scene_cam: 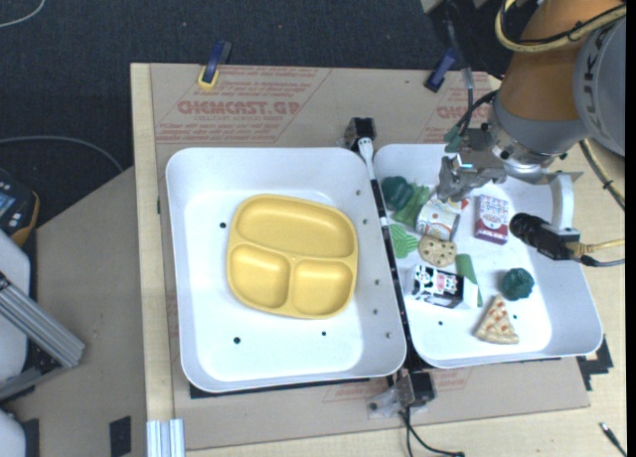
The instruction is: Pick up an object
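The pincer point(452, 184) is seen lowered into the right bin point(571, 331), at the upper edge of the cluster of small toy foods. How far it is open cannot be told: the tips are lost against the clutter below, and nothing is seen clearly gripped between them.

Directly under and just below the pincer stands a small carton with an orange and white face point(439, 219), which is judged the likeliest target, since the tool is set almost on top of it. To the pincer's left a dark green piece point(397, 191) lies near the bin wall, with a lighter green leafy piece point(403, 240) further down. To its right a red and white packet point(492, 219) is set just beside the carton. Below the carton, a round biscuit point(436, 250) is found, then a black and white cow-patterned box point(437, 286), and further off a pizza slice point(496, 324) and a dark green broccoli-like lump point(517, 283).

The objects are packed closely, so a neighbour may be nudged or a grip spoiled when the pincer closes.

Well away to the pincer's left, the left bin point(199, 346) is occupied by a yellow divided tray point(291, 254), lying flat and apart from the work.
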